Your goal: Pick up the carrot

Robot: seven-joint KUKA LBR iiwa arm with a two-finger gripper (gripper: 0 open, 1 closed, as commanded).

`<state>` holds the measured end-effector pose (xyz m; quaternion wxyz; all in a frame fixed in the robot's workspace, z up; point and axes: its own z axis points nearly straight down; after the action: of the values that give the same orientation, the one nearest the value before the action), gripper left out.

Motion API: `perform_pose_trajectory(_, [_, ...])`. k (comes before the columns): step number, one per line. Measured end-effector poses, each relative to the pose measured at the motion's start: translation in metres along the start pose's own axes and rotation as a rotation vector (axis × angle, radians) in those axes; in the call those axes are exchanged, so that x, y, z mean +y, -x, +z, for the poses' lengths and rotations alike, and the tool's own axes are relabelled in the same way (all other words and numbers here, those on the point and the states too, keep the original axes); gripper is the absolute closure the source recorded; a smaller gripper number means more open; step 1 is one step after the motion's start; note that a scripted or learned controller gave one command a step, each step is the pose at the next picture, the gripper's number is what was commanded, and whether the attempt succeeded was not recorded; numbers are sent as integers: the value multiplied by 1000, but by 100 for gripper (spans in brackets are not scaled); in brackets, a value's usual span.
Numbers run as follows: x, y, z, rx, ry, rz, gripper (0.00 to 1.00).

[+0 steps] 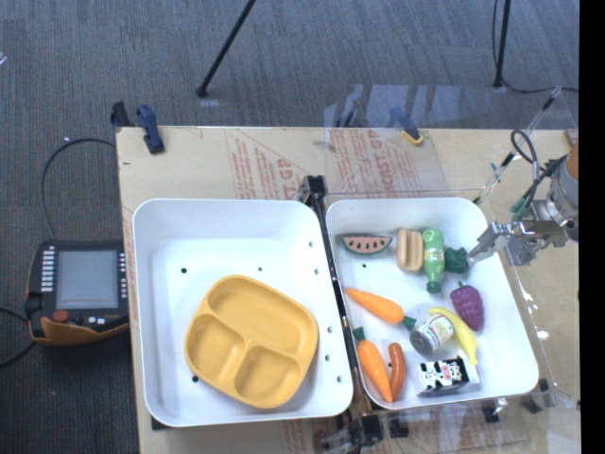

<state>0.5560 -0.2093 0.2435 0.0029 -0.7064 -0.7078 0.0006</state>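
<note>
Nothing done yet on the pick, judging by how things lie. Far to my gripper's left, the left bin [161, 253] holds a yellow divided plate [250, 340], not part of this job. Nearer to me, the right bin [492, 218] holds all the food.

The carrot [376, 305] lies flat, left of and below my gripper, roughly mid-bin, orange body pointing left, green stub at its right end near a small jar [434, 333]. A second carrot [374, 368] sits lower, at the bin's front-left, just beside a red pepper [397, 368]. Either could be the target; the mid-bin one looks freer to grab.

Other items between me and the carrots: watermelon slice [367, 244], hot dog [409, 250], green bottle [433, 259], purple grapes [467, 305], banana [458, 330], milk carton [442, 375].

My gripper [484, 245] hangs over the bin's upper-right corner, well apart from both carrots. It holds nothing that I can see. Whether it's spread or closed, I cannot tell; too small and blurred.

Left to do: travel left and down over a carrot, descend, close, lift.
</note>
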Motion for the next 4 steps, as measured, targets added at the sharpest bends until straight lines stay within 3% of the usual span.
perform_pose_trajectory(1, [-12, -59, 158, 3, -2, 138, 0])
perform_pose_trajectory(2, [-27, -126, 156, -7, 3, 243, 0])
perform_pose_trajectory(3, [43, -118, 152, -1, 1, 283, 0])
perform_pose_trajectory(4, [-14, -124, 156, -6, 2, 203, 0])
